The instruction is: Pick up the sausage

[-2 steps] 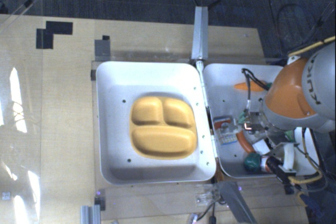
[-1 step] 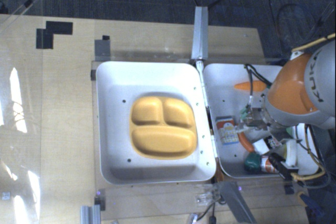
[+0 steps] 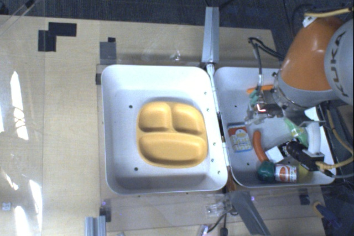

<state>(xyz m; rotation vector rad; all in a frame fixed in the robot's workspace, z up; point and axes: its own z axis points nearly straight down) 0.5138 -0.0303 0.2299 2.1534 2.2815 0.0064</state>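
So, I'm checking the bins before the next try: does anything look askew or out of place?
Nothing looks spilled or damaged. The right bin is crowded: the sausage lies slanted beside a small carton, and a can lies on its side near the front wall. The yellow tray sits squarely in the left bin.

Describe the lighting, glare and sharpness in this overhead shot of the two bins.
Camera view: lighting is even and soft overall; bright streaks of glare run down the clear sheet at the left; the yellow tray casts only a faint shadow in the left bin; the sausage and the can in the right bin look slightly soft, and small labels are unreadable.
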